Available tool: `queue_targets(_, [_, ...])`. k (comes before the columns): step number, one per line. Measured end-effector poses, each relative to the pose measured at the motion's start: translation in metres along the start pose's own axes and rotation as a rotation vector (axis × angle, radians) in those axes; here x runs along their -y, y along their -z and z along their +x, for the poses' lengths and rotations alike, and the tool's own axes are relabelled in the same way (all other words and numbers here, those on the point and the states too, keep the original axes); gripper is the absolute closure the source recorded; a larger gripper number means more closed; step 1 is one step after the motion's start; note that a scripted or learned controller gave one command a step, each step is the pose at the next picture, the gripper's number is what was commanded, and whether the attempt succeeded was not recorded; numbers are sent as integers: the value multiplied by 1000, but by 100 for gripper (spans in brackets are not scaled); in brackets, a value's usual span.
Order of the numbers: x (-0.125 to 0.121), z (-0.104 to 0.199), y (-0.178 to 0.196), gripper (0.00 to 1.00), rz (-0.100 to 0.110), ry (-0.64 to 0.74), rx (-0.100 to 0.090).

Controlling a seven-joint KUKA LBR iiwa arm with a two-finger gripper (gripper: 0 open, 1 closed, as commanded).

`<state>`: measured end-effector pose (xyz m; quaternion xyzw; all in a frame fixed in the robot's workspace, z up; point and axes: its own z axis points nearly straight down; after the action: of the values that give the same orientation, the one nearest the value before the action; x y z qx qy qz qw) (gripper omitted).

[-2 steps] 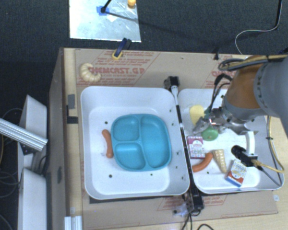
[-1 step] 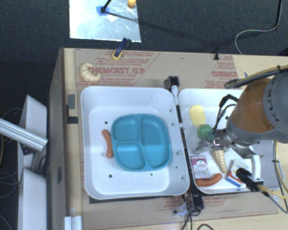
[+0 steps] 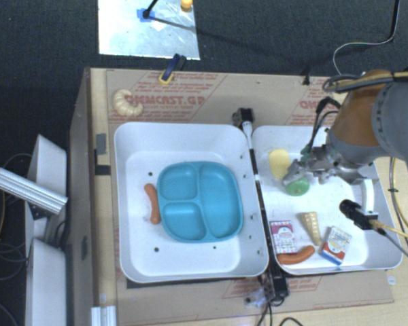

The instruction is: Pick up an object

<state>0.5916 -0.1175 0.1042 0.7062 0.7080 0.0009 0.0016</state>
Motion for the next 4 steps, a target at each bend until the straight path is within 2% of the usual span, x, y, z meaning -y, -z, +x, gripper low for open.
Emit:
queue_targets(1, [20, 29, -17, 0, 3, 1, -1])
queue_targets(3, [-78, 24, -19, 0, 0, 2, 0])
queue_targets(4, [-34, 6, -20, 0, 2, -1, 0])
